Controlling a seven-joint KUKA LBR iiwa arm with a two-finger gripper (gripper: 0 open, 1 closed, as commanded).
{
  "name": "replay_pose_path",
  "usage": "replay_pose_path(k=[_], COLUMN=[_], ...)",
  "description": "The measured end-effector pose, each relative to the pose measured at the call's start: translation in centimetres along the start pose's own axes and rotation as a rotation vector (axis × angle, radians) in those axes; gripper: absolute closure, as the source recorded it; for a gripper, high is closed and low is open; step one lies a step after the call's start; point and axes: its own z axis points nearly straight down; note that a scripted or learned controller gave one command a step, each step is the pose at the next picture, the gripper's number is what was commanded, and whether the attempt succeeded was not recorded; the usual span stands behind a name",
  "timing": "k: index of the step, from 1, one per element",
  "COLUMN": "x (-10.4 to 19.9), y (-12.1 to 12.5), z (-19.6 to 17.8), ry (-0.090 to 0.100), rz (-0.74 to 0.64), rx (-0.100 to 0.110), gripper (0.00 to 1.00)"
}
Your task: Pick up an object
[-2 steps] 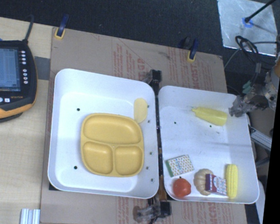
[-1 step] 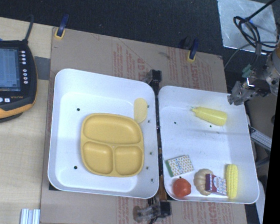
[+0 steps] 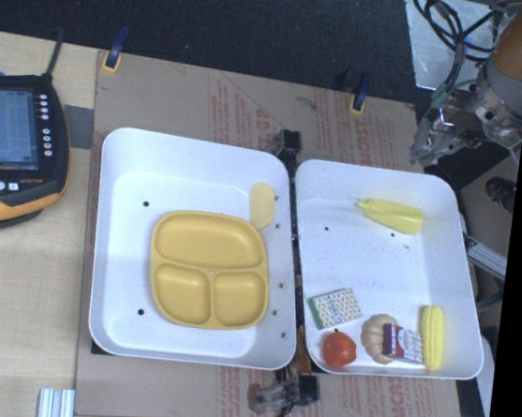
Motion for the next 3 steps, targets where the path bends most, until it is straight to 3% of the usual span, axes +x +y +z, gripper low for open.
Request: replay_pose_path(k=[1, 2, 3], x=[7.3, 0.8, 0.8], y=[0.0, 0.0, 0.0], z=[4.7, 2.6, 2.6], ry=[-0.001, -0.002, -0.001], rz=[-0.002, 0.003, 0.002], rx=[0.004, 0.001, 0.001], gripper=[1.00, 1.00, 0.00])
